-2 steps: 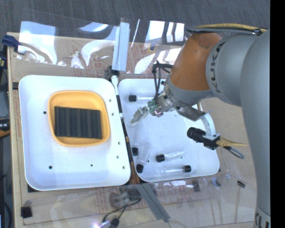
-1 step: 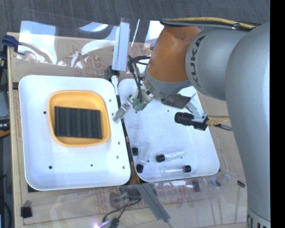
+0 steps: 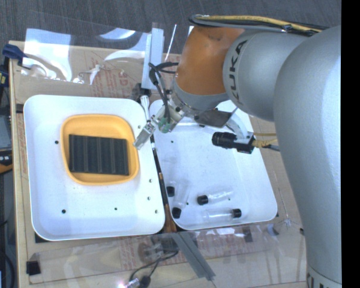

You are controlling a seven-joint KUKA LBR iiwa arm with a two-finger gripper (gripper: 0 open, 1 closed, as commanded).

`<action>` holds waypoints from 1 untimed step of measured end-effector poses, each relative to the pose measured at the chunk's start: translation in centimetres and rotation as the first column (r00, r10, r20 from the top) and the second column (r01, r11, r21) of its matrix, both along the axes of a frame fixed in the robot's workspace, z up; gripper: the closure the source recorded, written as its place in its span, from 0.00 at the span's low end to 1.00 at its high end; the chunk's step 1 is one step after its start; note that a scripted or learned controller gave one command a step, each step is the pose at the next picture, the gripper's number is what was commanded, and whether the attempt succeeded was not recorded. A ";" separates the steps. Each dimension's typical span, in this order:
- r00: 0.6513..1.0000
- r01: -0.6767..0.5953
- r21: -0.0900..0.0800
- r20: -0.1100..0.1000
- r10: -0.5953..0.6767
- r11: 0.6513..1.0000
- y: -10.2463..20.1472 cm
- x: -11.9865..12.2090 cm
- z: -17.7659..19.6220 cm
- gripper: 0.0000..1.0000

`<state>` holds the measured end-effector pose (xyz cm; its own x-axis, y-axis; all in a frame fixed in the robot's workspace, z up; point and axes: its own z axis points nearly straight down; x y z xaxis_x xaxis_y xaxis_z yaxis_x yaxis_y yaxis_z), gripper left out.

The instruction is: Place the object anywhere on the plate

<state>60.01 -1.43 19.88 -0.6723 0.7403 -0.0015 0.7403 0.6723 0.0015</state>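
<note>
Left of frame, a shallow white bin (image 3: 42,209) holds a yellow rounded-square plate (image 3: 72,131) with a dark ribbed panel (image 3: 99,155) across its middle. Centre frame, the jaws (image 3: 149,131) hang over the seam between the bins, just beside the plate's right edge; whether they are open or closed, I cannot tell. Right of that, a second shallow white bin (image 3: 252,185) carries two clear tubes with black caps (image 3: 219,204) near its lower edge, well apart from the plate. The grey arm with its orange band (image 3: 207,59) fills the upper right.
</note>
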 end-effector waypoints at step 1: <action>0.991 -0.135 -0.001 0.001 0.135 0.991 -4.1 3.8 1.6 0.00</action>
